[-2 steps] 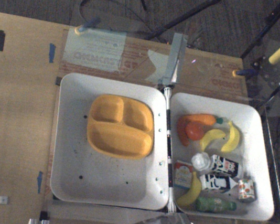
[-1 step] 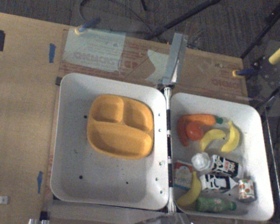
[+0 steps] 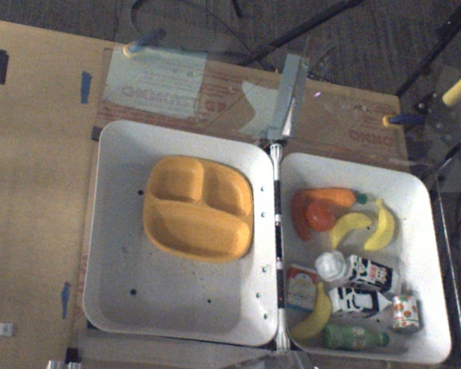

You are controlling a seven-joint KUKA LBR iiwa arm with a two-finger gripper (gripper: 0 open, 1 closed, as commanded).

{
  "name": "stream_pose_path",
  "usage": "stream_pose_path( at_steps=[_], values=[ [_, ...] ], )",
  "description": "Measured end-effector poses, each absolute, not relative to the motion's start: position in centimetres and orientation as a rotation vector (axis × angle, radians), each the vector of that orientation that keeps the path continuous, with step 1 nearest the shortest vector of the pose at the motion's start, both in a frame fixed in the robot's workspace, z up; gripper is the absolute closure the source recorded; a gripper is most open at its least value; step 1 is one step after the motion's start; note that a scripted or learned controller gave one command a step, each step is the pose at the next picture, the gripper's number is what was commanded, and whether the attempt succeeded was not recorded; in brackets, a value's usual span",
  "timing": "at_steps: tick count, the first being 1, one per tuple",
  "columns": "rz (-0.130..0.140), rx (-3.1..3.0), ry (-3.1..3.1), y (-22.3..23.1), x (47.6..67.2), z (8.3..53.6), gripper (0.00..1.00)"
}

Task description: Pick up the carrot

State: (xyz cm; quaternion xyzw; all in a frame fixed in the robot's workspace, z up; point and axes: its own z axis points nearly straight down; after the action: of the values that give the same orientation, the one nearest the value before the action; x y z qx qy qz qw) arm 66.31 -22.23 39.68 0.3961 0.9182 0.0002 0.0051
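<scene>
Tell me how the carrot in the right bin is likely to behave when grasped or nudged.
The carrot looks like smooth moulded plastic, so probably stiff, light and a bit slippery. Its rounded, tapered shape suggests it may roll or pivot if nudged. It lies against the red piece and near a banana, so neighbours would probably shift too.

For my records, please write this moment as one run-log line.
carrot: right bin, far end, beside bananas | not grasped | orange tray: left bin

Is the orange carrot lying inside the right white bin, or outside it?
Inside: the orange carrot lies flat near the back of the right white bin.
</scene>
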Motion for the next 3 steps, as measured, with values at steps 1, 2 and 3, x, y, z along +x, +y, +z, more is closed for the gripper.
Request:
stream_pose_path(
  at_steps=[1,2,3],
  values=[
    [0.001,1.294,2.859,-22.3,66.1,38.4,1.0],
    [0.0,0.987,2.971,-22.2,65.9,40.8,1.0],
    [0.0,0.927,2.998,-22.1,66.0,38.7,1.0]
  ],
)
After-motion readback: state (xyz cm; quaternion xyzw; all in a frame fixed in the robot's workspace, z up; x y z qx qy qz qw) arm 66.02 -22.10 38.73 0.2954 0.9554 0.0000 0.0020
